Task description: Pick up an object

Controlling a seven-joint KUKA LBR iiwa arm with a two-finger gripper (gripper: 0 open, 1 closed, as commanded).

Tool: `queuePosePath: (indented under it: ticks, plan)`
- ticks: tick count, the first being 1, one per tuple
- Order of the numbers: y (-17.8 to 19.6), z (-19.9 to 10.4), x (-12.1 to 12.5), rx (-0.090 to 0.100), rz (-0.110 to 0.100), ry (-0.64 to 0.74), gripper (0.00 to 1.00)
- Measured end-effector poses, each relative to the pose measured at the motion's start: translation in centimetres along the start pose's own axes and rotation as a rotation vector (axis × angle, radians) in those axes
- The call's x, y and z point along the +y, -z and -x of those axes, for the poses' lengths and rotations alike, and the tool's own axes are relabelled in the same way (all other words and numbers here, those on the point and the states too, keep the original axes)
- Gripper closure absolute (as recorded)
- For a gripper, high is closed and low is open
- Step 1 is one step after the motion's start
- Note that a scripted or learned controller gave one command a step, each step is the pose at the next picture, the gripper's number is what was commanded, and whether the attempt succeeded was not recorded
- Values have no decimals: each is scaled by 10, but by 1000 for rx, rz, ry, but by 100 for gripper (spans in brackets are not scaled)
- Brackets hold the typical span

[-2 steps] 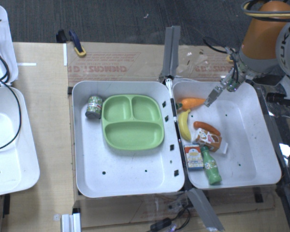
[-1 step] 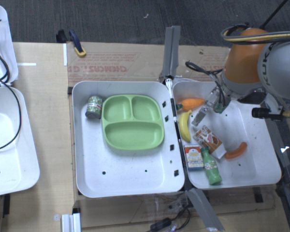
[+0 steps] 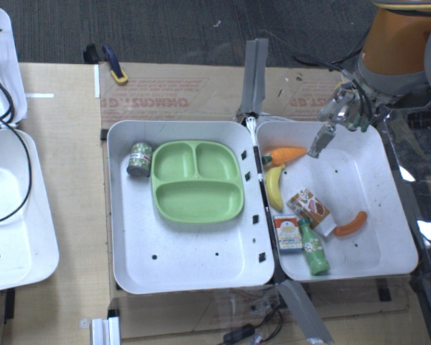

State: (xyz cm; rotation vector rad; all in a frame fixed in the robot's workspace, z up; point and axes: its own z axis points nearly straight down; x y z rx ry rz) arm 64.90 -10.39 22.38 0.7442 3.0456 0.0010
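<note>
gripper over right bin far edge, beside carrot | finger gap: cannot tell | holding nothing seen | banana, green bottle nearer: unpicked clutter

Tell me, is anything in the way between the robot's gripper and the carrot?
Nothing visible is. The gripper hangs over the right bin, just right of the carrot, with bare white floor between them. The banana lies below the carrot, off that path.
</note>
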Motion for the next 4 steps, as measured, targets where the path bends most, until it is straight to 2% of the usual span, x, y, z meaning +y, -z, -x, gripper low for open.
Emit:
queuePosePath:
  ticks: [1, 2, 3, 4]
  plan:
    - [-105, -48, -22, -7, 5, 180, 0]
    - [-108, -43, -50, -10, 9, 77, 0]
    - [-95, -106, -47, 5, 0, 185, 0]
    - [-92, -42, -95, 3, -2, -92, 0]
